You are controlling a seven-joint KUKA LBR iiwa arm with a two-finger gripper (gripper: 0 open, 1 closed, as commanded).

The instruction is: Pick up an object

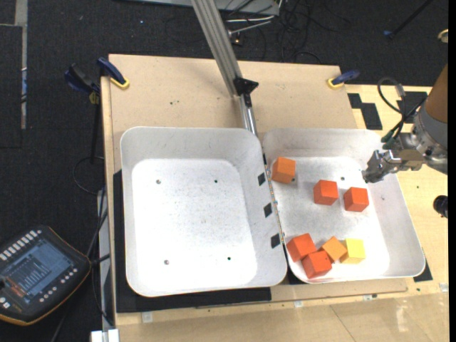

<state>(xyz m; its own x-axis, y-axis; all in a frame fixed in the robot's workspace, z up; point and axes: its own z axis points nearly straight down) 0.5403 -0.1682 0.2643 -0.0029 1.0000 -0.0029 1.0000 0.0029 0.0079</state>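
The right bin holds several small blocks. An orange block lies near its left wall, and two red-orange blocks sit in the middle. At the front lie two red blocks, an orange one and a yellow one. My gripper hangs over the right bin's far right part, just up and right of the red-orange block by it. Nothing shows between its fingers.
The left bin lies beside the right one, sharing a middle wall. A slanted metal pole runs down to the bins' far junction. A teach pendant lies off the bench at lower left. Clamps grip the board's far corners.
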